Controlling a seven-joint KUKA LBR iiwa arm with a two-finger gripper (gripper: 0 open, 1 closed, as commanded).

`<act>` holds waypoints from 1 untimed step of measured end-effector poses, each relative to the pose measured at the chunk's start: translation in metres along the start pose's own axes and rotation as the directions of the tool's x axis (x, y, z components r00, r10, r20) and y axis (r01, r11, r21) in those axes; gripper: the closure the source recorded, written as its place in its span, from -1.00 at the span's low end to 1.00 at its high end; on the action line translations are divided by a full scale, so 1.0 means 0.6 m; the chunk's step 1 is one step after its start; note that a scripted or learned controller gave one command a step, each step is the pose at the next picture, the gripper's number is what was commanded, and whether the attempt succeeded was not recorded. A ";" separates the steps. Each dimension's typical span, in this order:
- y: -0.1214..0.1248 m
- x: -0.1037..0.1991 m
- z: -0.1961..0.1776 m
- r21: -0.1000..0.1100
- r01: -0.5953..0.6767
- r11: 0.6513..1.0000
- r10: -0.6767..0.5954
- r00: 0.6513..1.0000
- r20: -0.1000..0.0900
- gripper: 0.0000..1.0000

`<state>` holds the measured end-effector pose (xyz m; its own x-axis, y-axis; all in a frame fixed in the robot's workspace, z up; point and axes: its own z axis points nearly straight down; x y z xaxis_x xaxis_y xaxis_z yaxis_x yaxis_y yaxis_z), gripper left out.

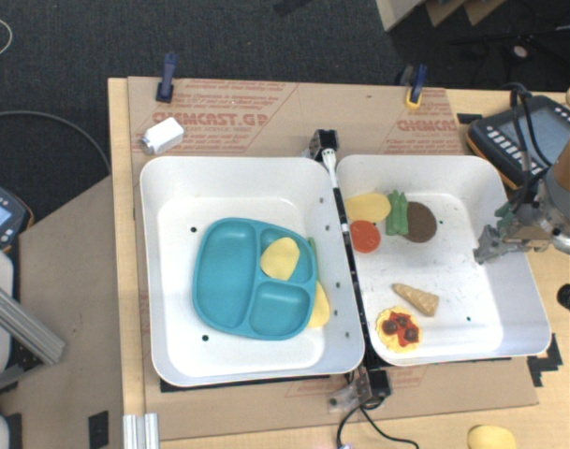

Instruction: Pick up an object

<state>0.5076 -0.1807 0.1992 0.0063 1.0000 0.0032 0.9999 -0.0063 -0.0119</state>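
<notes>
- Gripper (484,248): seen at the right side of the right bin (518,330), low over the bin floor. How far it is open cannot be told from this view, and nothing is visibly held.
- Arm (556,204): reaches in from the right edge, directly behind the gripper.
- Brown round piece (420,222): left of the gripper and slightly farther up the bin, well apart from it.
- Green piece (397,211): touching the brown round piece on the side away from the gripper.
- Yellow piece (365,206): beyond the green piece, near the bin's left wall.
- Red round piece (365,238): just below the yellow piece, far left of the gripper.
- Tan wedge (416,297): left of and below the gripper, lying flat on the bin floor.
- Small pizza piece (399,329): just below the tan wedge — the item farthest down from the gripper.
- Left bin (168,251): across the divider, well away from the gripper.
- Teal tray (228,279): lies in the left bin.
- Yellow disc (281,258): rests in a tray compartment; a second yellow disc (319,309) sits at the tray's near-right corner.
</notes>
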 end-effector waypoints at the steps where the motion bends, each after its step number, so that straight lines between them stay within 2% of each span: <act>1: -0.049 0.083 -0.173 -0.022 0.012 1.000 -0.012 1.000 0.004 1.00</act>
<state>0.4799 -0.1308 0.3034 -0.0054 1.0000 -0.0007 0.9999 0.0054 0.0106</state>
